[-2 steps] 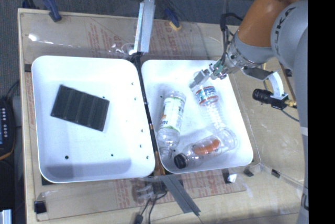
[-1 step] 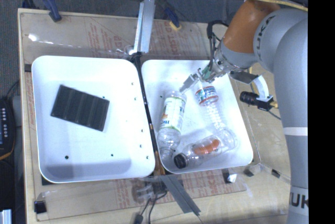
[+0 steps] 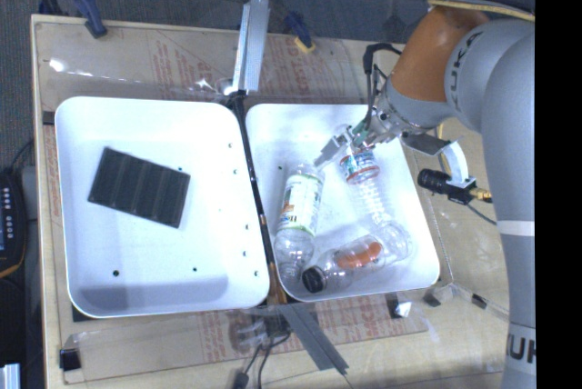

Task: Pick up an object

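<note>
Just below gripper (image 3: pixel 350 140): clear bottle (image 3: pixel 371 192)

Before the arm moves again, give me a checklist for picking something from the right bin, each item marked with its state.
1. Hand over the right bin: ok.
2. Target close: clear water bottle lies just below the hand: ok.
3. Object seen between the fingers: cannot tell.
4. Neighbours apart: green-label bottle and black-capped bottle crowd the water bottle's lower end: not ok.
5. Dark flat pad in the left bin, away from the hand: ok.
</note>
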Tool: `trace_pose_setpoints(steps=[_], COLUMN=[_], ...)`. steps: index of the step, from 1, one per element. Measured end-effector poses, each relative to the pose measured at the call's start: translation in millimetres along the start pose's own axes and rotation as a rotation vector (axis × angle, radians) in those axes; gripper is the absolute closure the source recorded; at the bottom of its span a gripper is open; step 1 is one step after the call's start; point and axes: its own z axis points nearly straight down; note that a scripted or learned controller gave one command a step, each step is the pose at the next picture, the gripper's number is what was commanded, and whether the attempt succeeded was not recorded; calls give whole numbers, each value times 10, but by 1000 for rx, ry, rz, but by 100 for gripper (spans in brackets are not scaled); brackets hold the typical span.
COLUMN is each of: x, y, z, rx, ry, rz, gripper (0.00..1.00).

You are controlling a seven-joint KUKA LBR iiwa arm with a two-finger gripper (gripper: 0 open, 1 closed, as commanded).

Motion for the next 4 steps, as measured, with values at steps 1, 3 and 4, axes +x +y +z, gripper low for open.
trace_pose_setpoints(steps=[1, 3, 4], x=[17, 10, 550], y=[-56, -8, 543], z=[233, 451, -450], rx=[2, 4, 1], ry=[3, 5, 3], rz=[-9, 94, 107], gripper=[0, 100, 100])
